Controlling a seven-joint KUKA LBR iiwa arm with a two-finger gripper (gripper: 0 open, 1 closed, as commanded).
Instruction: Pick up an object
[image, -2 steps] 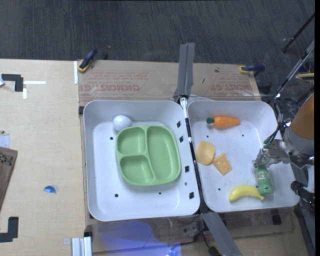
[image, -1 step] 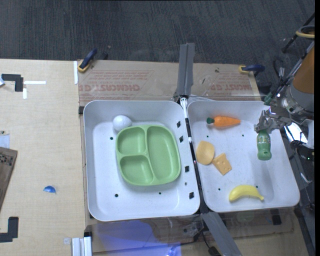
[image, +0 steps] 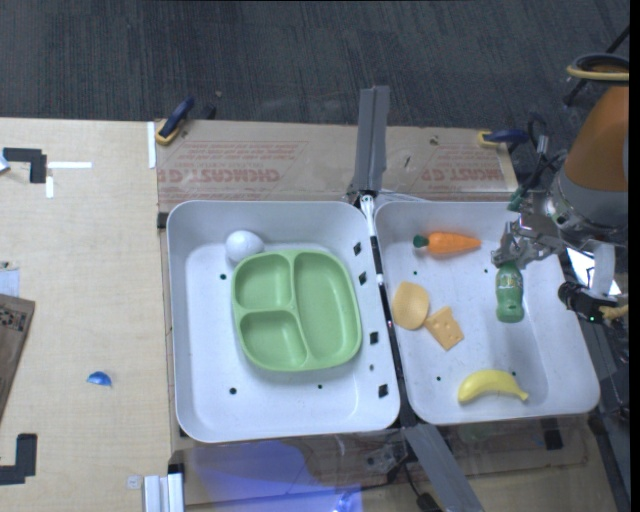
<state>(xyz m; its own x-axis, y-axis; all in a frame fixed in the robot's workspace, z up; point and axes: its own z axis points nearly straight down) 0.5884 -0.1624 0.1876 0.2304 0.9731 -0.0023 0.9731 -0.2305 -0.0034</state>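
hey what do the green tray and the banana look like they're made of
Green tray: likely molded plastic, matte, one even pale green with soft rounded dividers. Banana: probably a plastic toy, smooth, uniform bright yellow with a slight sheen and no spots; too small to be sure.

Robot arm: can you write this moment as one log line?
gripper: over right bin | above green bottle top | grasp: unconfirmed | banana, carrot: untouched

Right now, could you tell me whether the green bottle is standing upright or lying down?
Lying down: the bottle rests lengthwise on the right bin floor, cap toward the hand.
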